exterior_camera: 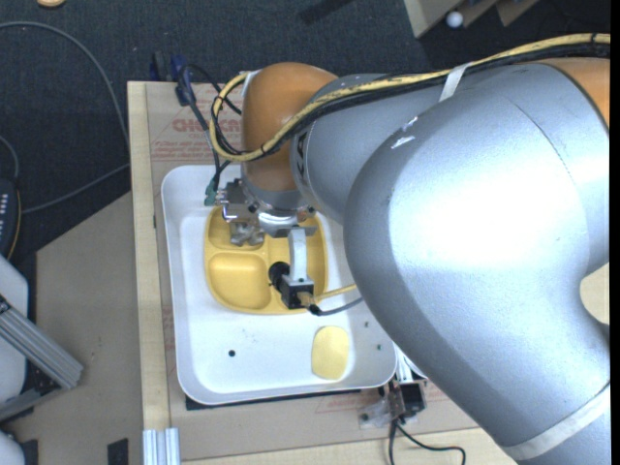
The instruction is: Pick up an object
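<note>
A yellow divided dish [240,277] lies in the left white bin [194,356], in its upper half. My gripper [246,232] reaches down over the dish's upper left compartment, close to or touching its rim. The wrist hides the dish's upper right part. A pale yellow rounded block [330,352] lies flat on the bin floor near the front right corner, apart from the dish and from the gripper.
The big grey arm covers the right side of the view and hides the right bin. A small dark speck [231,353] sits on the bin floor at the front left. The bench edge [145,260] runs down the left.
</note>
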You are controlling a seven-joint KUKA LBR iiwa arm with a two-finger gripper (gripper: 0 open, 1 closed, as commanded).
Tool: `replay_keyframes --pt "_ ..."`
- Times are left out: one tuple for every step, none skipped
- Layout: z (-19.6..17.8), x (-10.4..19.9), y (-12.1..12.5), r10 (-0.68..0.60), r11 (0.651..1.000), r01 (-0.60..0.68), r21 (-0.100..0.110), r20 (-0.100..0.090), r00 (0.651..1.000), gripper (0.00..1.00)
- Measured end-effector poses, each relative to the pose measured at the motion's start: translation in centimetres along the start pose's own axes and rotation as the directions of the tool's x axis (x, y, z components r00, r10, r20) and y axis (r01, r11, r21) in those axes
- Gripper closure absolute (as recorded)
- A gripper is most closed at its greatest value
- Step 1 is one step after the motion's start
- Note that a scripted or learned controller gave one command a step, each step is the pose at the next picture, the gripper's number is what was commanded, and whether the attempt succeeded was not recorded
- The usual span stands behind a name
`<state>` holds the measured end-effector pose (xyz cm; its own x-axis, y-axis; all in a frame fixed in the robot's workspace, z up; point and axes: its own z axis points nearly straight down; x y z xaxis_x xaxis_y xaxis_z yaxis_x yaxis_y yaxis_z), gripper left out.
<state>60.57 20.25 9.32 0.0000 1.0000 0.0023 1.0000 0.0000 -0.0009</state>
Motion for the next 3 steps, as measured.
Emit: replay_keyframes --pt "0.3 -2.5 1.0 -0.003 1.0 0.003 -0.006 -0.009 1.0 1.0" --pt "0.2 -4.0 -2.1 -0.005 1.0 0.005 -0.022 -0.012 1.0 1.0" --pt "0.1 -3.8 -5.8 -0.004 1.0 0.003 -0.028 -0.011 1.0 1.0"
